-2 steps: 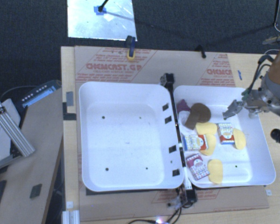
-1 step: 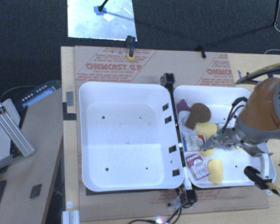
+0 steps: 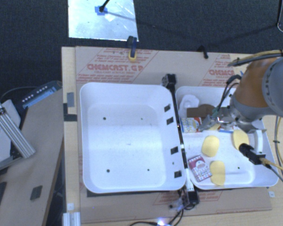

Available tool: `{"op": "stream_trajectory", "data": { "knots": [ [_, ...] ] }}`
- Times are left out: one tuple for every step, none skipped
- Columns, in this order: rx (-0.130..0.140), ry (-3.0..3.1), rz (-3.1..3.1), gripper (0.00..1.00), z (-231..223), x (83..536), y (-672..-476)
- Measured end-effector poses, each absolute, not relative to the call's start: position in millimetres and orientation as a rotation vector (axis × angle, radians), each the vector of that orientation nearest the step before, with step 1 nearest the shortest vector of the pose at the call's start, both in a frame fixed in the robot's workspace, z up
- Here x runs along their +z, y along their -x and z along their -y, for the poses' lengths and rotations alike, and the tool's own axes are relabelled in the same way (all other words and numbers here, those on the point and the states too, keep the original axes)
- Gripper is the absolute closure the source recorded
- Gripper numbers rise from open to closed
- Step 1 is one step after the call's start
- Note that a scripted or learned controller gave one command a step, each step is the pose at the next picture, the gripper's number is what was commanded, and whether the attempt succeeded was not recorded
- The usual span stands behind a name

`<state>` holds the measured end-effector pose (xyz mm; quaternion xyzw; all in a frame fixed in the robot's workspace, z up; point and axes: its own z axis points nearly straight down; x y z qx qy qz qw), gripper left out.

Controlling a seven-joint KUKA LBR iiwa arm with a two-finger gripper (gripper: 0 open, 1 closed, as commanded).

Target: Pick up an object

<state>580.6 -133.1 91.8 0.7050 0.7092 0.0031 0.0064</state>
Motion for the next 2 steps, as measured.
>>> {"op": "stream_trajectory", "data": {
  "knots": [
    [-0.012,-2.212,-2.206,0.00,99.8,91.8,-612.2],
    [0.021,-2.207,-2.209,0.00,122.6,92.3,-578.8]
  ]
}}
